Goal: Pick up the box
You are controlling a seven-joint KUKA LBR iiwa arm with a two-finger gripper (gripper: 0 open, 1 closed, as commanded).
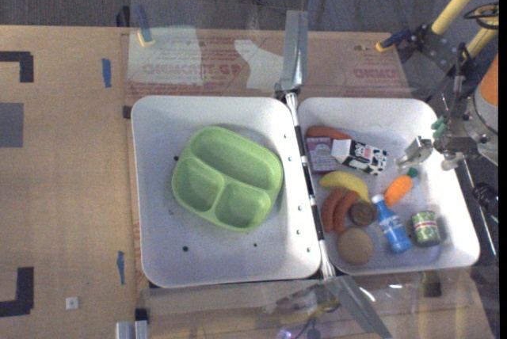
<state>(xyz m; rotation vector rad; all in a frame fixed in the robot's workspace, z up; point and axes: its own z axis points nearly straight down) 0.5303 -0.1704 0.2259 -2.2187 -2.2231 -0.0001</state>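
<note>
In the right bin (pixel 455 207), the box (pixel 319 154) lies at the left wall, just below a sausage (pixel 326 132) and beside a milk carton (pixel 363 156). The gripper (pixel 432 155) hangs over the bin's right side, above a carrot (pixel 398 189), well apart from the box; whether its jaws are parted I cannot tell. A green plate (pixel 227 178) sits in the left bin (pixel 150 195).

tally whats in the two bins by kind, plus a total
Left bin:
green tray: 1
Right bin:
boxes: 2, red box, cow carton
sausages: 2, one, one
banana: 1
carrot: 1
blue bottle: 1
can: 1
round brown pieces: 2, one, one
Total: 11
</note>
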